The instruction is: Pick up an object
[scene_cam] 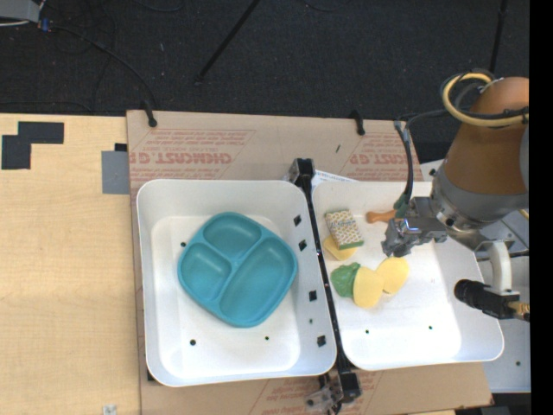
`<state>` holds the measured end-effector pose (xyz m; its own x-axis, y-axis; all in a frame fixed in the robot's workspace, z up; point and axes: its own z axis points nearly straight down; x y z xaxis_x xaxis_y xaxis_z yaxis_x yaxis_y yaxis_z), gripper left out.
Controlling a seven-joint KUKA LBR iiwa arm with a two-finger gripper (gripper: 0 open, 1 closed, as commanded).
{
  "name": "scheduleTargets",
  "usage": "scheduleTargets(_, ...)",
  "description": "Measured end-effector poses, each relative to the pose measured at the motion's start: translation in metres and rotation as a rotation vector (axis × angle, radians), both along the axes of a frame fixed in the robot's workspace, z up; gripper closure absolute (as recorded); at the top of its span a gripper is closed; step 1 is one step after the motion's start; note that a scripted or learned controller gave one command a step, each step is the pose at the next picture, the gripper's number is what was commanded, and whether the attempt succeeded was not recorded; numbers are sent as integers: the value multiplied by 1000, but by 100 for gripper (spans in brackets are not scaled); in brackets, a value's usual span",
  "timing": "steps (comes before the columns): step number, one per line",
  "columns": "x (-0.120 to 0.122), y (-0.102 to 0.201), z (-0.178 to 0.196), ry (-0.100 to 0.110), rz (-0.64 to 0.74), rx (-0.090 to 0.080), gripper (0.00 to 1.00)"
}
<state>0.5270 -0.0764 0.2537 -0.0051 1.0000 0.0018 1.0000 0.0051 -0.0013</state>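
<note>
Bins sit side by side on a bench — the left bin holds a teal divided plate. In the right bin lie a patterned sponge, a green toy, a yellow toy and an orange piece. The gripper hangs just above the yellow toy — whether its jaws are apart or together cannot be told.

A teal plate lies in a white bin; yellow pieces, a green piece, a speckled sponge.
</note>
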Motion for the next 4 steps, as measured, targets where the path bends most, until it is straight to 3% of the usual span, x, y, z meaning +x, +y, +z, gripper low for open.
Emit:
scheduleTargets(2,0,93,-20,4,-2,-1,100)
scheduleTargets(4,1,184,-16,2,0,-1,100)
